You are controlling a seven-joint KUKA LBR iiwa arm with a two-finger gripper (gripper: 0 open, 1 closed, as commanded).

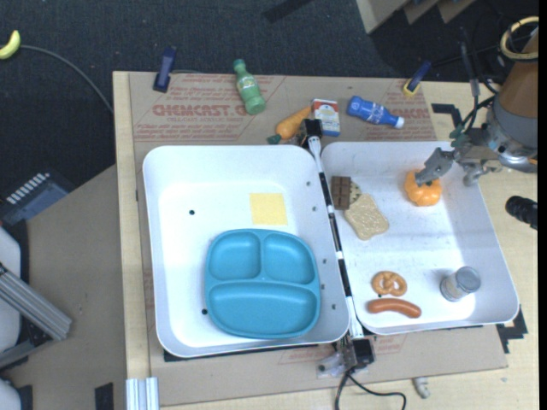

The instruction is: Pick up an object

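The tool (451, 164) hung over the upper right part of the right bin (479, 237), its grey fingers spread apart with nothing between them. The orange bell pepper (424, 191) lay on the bin floor just below and to the left of the tool, its top close under the left finger (434, 166); whether that finger touched it could not be told.

In the same bin a brown chocolate bar (341, 191) rested against the left wall, with a speckled slice of bread (367, 217) just beside it. Lower down sat a pretzel (389, 283) with a sausage (394, 308) directly beneath it, nearly touching, and a small grey can (460, 284) stood upright near the lower right corner.

The left bin (171, 229) held a blue divided plate (262, 282) (three compartments, all bare) and a yellow cheese slice (268, 208) just above it.

Behind the bins, on the surface (205, 101), lay a green bottle (249, 88), a carrot (293, 124), a small carton (326, 116) and a blue bottle (374, 112).
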